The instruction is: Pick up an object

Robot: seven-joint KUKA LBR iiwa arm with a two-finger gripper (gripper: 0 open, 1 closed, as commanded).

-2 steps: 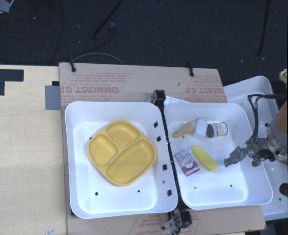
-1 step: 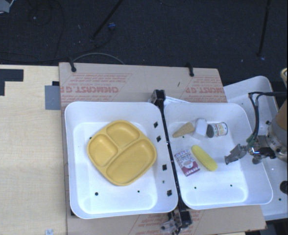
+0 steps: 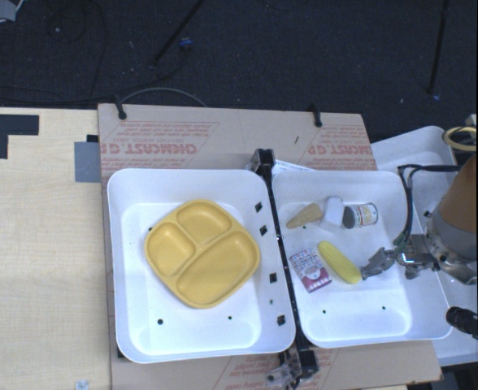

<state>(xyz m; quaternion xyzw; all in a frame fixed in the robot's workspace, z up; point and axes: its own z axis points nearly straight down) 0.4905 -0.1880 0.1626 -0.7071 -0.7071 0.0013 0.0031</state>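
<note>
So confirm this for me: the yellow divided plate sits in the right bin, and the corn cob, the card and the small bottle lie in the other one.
Not right. The camera view shows the yellow divided plate in the left bin. The corn cob, the card and the small bottle lie in the other one, the right bin.

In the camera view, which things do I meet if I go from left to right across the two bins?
Yellow tray → small card → yellow banana-like piece → hand. The pieces at the far side of the right bin overlap these in order, so I leave them out.
</note>
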